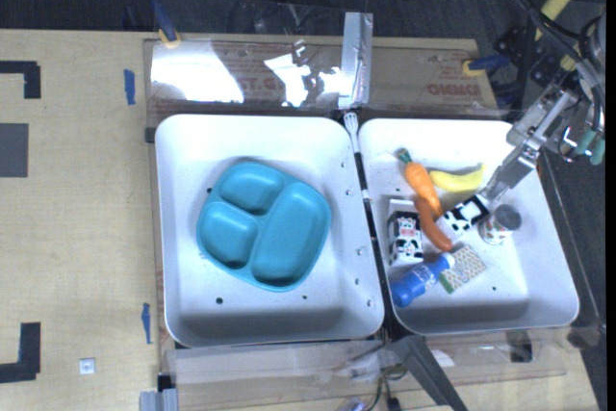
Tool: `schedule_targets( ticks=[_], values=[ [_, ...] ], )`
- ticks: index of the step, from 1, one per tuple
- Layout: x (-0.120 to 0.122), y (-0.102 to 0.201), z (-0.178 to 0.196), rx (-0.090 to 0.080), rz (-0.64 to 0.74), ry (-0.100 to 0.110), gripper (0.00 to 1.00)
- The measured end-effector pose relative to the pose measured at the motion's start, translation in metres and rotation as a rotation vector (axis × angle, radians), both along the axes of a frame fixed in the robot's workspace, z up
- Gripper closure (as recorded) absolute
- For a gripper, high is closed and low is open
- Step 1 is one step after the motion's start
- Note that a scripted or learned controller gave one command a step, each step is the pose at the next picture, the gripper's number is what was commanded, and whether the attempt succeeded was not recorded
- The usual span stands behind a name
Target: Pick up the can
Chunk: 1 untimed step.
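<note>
One small can [499, 227] stood upright near the right bin's [549, 298] right wall, its silver top showing and a red mark on its side. Just left lay a checkered box [463, 214], a carrot [427, 199] and a banana [456, 176]. From the right, the arm [558, 115] slanted down; the gripper [487, 194] hung just above the can, grasp impossible to tell.
</note>
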<state>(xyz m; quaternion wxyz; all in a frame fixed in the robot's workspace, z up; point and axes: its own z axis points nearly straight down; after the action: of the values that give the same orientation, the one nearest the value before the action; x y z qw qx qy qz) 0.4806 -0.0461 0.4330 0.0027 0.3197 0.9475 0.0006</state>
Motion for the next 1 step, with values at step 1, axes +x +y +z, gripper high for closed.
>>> schedule_targets(
  ticks=[1],
  values=[
    [0.0002, 0.0314, 0.0031, -0.001, 0.214, -0.003, 0.0]
  ],
)
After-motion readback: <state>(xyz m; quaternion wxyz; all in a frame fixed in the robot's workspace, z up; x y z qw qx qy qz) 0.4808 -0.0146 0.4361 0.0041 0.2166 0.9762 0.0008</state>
